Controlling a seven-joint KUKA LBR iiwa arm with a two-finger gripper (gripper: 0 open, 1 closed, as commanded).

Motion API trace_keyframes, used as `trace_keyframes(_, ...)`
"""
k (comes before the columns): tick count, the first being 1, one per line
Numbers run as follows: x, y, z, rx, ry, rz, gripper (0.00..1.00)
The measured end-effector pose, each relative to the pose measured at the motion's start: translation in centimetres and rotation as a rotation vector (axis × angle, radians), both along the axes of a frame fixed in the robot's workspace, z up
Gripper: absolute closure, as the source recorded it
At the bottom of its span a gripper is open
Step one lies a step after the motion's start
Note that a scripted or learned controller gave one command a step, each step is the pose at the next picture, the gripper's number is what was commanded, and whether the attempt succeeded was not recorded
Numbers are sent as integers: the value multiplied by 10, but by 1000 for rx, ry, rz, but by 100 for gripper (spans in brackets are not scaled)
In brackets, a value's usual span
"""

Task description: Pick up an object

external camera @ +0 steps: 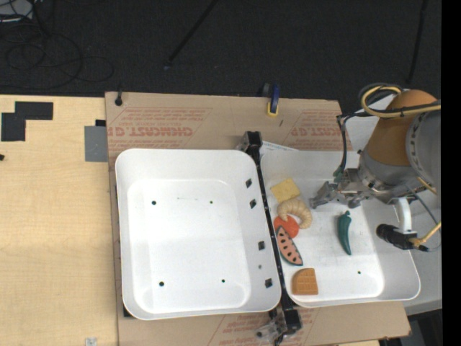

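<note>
While end effector (333, 192) hovers, green pepper (345, 233) just below (untouched)

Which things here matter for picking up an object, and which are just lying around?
For the job: gripper, yellow block, shrimp, watermelon slice, green pepper, orange block, right bin.
Lying about: left bin, blue clamp.

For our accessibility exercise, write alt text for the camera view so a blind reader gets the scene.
A grey robot arm reaches from the right over the right-hand white bin, its gripper above toy foods: a yellow block, a cream curled piece, a watermelon slice, a green chili pepper and an orange piece. The left bin adjoins it.
</note>
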State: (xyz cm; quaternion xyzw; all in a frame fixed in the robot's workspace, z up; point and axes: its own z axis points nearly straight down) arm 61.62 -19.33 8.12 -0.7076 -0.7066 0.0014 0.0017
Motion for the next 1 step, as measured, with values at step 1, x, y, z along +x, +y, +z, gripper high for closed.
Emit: trace_keyframes(1,3,-13,7,-1,-4,3,0)
